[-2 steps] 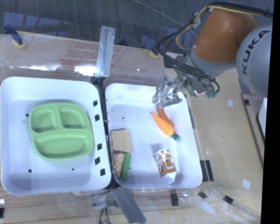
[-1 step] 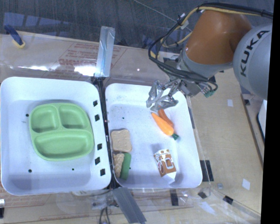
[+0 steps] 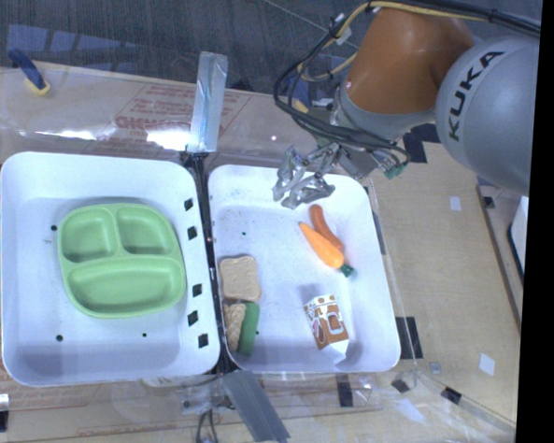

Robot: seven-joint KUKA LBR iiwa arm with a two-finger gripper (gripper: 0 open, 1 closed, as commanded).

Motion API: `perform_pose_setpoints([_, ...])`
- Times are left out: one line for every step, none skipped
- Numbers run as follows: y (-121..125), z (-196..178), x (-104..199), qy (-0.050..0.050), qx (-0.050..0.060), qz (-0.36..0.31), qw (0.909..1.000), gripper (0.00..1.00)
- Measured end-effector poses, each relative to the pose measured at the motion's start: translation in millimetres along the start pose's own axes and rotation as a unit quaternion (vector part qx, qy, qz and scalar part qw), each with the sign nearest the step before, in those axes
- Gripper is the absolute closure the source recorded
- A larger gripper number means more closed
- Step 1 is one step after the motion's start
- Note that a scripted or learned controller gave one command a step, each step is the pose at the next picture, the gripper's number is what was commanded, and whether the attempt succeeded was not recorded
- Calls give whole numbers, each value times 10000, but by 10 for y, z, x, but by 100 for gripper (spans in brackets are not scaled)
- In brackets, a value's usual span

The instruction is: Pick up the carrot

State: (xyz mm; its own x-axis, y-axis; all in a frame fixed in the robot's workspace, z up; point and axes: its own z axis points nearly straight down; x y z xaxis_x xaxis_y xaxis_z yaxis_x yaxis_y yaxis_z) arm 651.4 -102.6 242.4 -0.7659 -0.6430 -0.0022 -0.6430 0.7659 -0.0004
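Observation:
An orange carrot point(image 3: 323, 239) with a small green stem end lies in the right bin point(image 3: 259, 201), toward its back right, slanting from upper left to lower right. My gripper point(image 3: 300, 185) hangs over the bin's back edge, just above and to the left of the carrot's upper end. Its metal fingers point(image 3: 289, 181) point down and stand slightly apart, with nothing between them. The carrot rests on the bin floor, apart from the fingers.
In the right bin, a slice of bread point(image 3: 240, 277) and a green-edged piece point(image 3: 242, 326) lie at the front left, and a small printed carton point(image 3: 327, 324) sits at the front right. A green divided plate point(image 3: 120, 258) sits in the left bin point(image 3: 26, 191).

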Motion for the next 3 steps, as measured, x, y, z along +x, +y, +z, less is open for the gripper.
perform_pose_setpoints([36, -16, 173, 11, -1, 1576, 9875, 100])
perform_pose_setpoints([-22, 7, -64, -7, 12, 1964, 9805, 100])
perform_pose_setpoints([119, -221, -188, -13, 16, -653, 9979, 100])
